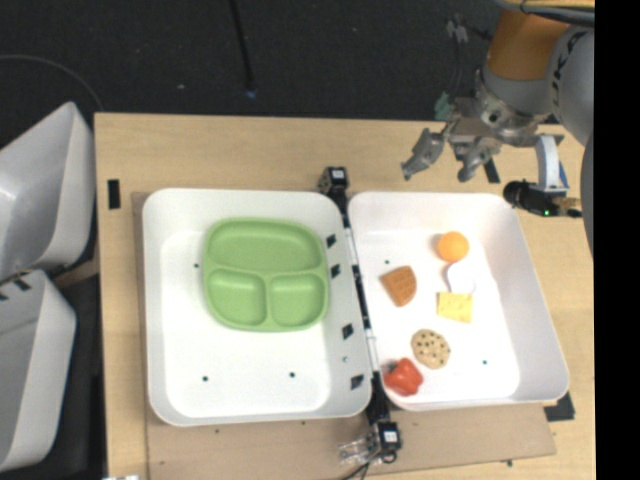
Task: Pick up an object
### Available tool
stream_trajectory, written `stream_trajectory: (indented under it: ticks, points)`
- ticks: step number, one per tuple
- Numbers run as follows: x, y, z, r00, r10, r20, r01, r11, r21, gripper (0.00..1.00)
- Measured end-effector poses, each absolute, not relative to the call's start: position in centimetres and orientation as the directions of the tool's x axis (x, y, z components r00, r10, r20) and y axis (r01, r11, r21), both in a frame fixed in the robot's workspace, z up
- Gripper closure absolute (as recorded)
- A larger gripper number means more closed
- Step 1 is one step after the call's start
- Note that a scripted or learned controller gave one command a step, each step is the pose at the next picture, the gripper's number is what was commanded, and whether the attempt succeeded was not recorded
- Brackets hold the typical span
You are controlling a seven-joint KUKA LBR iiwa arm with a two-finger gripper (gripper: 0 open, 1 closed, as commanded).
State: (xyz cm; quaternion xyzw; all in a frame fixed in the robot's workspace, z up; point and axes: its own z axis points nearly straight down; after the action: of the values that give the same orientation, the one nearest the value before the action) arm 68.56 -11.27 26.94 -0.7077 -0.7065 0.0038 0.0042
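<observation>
The right bin (500,228) holds several small food items: an orange ball (453,245), a brown bread-like piece (400,285), a yellow cheese wedge (455,307), a chocolate-chip cookie (430,348), a red piece (404,377) by the front left corner, and a white piece (461,277) under the orange. My gripper (446,159) hangs high above the bench just beyond the right bin's far edge. Its fingers (421,158) are spread apart with nothing between them.
The left bin (170,368) carries a green divided plate (266,273). White rounded shapes (45,188) stand at the far left beside the bench. A small black clip (334,179) sits at the far end of the seam between the bins.
</observation>
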Motion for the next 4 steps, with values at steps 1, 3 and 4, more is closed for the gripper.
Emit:
stream_trajectory:
  ticks: [1,3,4]
  points:
    - [68.8,-11.2,27.8,0.0,1.0,0.0,1.0,0.0,0.002,0.0]
    - [68.8,-10.3,15.9,-0.005,1.0,-0.002,1.0,0.005,-0.004,0.0]
    - [68.7,-10.5,10.8,-0.004,1.0,-0.002,1.0,0.004,-0.004,0.0]
